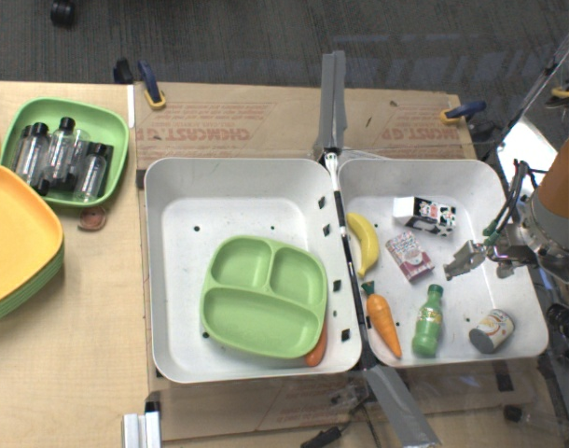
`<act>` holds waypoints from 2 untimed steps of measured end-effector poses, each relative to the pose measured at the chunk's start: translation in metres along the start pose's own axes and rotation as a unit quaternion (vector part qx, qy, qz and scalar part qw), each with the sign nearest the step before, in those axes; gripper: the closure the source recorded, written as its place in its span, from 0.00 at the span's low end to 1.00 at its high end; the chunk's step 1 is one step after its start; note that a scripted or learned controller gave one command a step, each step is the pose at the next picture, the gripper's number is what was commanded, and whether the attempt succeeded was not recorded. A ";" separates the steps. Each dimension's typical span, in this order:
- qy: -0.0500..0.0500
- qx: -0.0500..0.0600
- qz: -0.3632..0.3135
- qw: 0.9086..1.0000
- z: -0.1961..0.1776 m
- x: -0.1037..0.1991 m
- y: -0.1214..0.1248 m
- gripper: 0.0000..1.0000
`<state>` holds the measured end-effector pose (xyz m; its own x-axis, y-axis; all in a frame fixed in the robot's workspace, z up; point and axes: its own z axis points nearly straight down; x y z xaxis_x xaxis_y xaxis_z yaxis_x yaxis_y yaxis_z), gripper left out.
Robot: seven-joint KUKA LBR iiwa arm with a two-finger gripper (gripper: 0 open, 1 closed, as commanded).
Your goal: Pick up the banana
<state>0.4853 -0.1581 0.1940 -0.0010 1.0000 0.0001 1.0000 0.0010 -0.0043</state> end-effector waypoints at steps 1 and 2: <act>0.000 -0.001 -0.091 0.996 0.066 -0.015 0.017 0.00; -0.001 -0.002 -0.108 0.994 0.052 -0.064 0.020 0.00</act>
<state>0.5049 -0.2223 0.1416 -0.2160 0.9764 -0.0007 0.9764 0.2160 0.0001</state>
